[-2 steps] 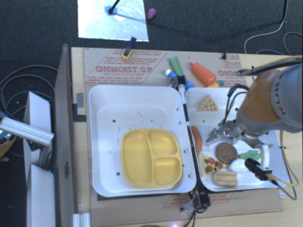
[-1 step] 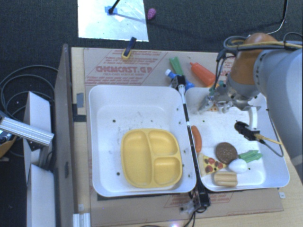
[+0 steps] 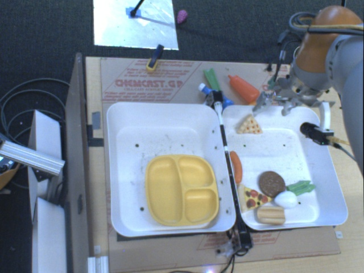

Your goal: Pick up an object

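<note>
Arm poised over the far rim of the right bin, toy food scattered below it.

The gripper [image 3: 274,100] hangs at the far edge of the right bin [image 3: 327,169]; whether it is spread or pressed together cannot be told, and nothing shows between its tips. Just below and to its left lies a cracker wedge [image 3: 249,125]; just to its left, outside the bin, rests an orange carrot [image 3: 243,89]. Well below it, near the bin's near edge, cluster a brown cookie [image 3: 272,182], a white egg [image 3: 286,199], a green bean pod [image 3: 301,187], a pizza slice [image 3: 254,197] and a bread roll [image 3: 270,214]. A sausage [image 3: 236,166] lies along the divider. Far to its lower left, the left bin [image 3: 131,129] holds a yellow divided plate [image 3: 182,189].
</note>
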